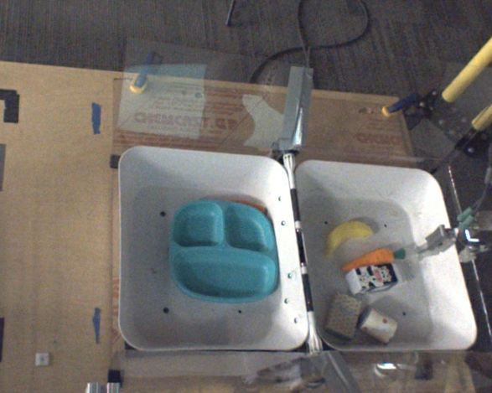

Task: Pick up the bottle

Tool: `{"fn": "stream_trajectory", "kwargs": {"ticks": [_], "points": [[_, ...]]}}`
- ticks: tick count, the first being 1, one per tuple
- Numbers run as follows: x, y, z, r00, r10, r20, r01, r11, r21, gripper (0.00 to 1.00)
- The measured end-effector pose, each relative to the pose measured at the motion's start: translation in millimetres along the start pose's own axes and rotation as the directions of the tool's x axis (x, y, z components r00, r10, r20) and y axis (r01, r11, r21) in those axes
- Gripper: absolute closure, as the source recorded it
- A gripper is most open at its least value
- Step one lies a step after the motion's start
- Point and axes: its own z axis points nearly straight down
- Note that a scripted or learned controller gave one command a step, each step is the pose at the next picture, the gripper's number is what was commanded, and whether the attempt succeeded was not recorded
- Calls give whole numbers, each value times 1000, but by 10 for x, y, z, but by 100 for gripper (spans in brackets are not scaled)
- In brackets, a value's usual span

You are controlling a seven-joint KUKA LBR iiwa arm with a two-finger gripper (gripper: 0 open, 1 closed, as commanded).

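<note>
With the small white bottle (379,325) lying on its side in the right white bin (447,201), beside a tan block (343,315), the metal gripper (438,242), its opening impossible to tell, should probably descend across the bottle's width.

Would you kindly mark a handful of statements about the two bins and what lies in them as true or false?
1. The teal divided tray lies in the left bin. True.
2. The carrot lies in the left bin. False: it is in the right bin, just above the small carton.
3. The banana lies in the right bin. True.
4. The hand is over the left bin. False: it is at the right bin's right side, near the carrot's green tip.
5. The teal tray is stacked on the banana. False: they are in separate bins.
</note>
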Motion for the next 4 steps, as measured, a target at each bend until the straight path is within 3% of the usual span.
{"fn": "stream_trajectory", "kwargs": {"ticks": [1, 2, 3, 4], "points": [[156, -147, -4, 913, 407, -1, -407, 913, 3, 0], [51, -198, -985, 996, 87, 2, -87, 996, -3, 0], [-73, -103, 414, 909, 417, 0, -417, 909, 2, 0], [113, 389, 1197, 777, 630, -2, -630, 777, 4, 0]]}}
